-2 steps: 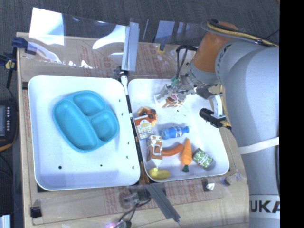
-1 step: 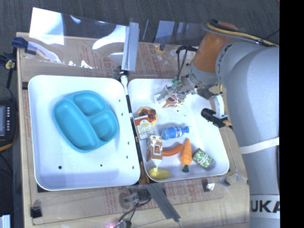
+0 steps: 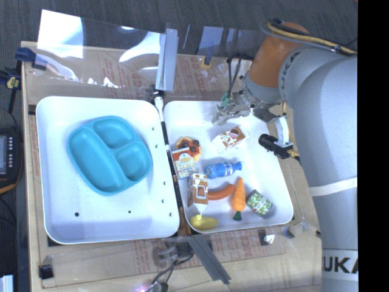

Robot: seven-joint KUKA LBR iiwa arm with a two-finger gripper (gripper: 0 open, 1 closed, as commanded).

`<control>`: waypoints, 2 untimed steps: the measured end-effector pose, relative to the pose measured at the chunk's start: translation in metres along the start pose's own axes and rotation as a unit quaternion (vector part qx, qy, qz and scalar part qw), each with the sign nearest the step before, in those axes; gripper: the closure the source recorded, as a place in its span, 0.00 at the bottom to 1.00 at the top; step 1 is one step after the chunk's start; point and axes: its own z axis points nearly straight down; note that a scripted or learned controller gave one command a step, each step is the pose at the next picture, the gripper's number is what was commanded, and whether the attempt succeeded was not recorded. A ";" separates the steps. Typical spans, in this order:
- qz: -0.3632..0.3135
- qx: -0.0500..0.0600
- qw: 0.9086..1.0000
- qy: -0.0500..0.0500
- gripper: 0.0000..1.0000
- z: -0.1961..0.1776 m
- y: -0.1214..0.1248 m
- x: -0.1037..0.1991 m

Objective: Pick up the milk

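Gripper (image 3: 230, 111) hovers just above small white-and-brown milk carton (image 3: 229, 139); its opening cannot be judged, nothing visibly held. Risk: carton lies tilted; descending off-centre could push it toward blue plastic bottle (image 3: 223, 169), just below the carton.

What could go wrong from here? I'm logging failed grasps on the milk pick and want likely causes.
The gripper hovers near the right bin's far wall, beside a small carton, so it may close on the wrong item. The milk carton appears tightly packed against the sausage and banana, so fingers may snag or drag neighbours.
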 end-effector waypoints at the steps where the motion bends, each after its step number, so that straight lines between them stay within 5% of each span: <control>1: 0.000 0.000 1.000 0.000 0.00 0.000 0.000 0.000; 2: -0.019 0.013 1.000 0.003 0.00 0.028 -0.046 0.004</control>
